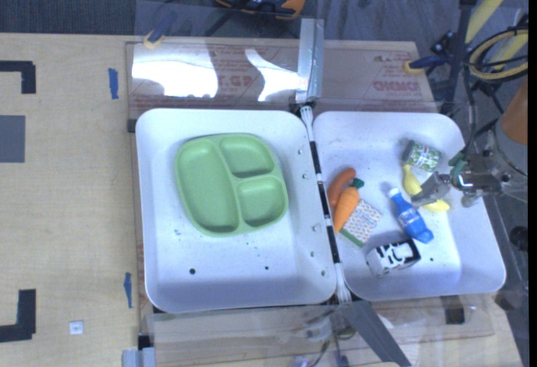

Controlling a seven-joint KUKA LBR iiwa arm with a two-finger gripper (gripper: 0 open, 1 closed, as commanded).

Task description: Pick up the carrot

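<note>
End effector (438,189) low; right side

Orange carrot (344,197) lies slanted at right bin's left edge.

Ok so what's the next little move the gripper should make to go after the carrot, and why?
Probably a short shift toward the left side of the right bin. The gripper sits over the yellow item and blue bottle near the bin's right part, while the carrot lies against the divider beside the patterned packet. It needs to get above the carrot before descending.
</note>
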